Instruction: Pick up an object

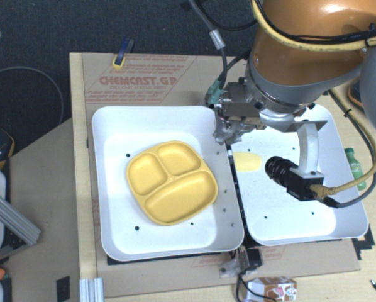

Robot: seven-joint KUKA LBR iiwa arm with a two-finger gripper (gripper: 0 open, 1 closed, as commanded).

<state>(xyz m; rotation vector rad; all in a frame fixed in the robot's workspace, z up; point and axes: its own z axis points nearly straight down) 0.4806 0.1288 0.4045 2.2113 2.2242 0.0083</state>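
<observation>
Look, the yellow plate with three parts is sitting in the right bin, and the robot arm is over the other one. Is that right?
Not quite. The camera view shows the yellow plate with three parts sitting in the left bin. The robot arm is over the other one, the right bin.

Place: a robotics lab or test bench, not a home.
Bench: a cardboard sheet (144, 80) printed "CHEMCAST", laid flat under two white bins (106, 168), centre frame.
Arm: a big grey and orange industrial arm (314, 36), upper right, trailing black cables (207, 11).
Floor: dark carpet (31, 17) at upper left, with loose wires.
Clutter: aluminium framing (12, 216) at lower left, small electronics (273, 289) at the bottom edge.
</observation>
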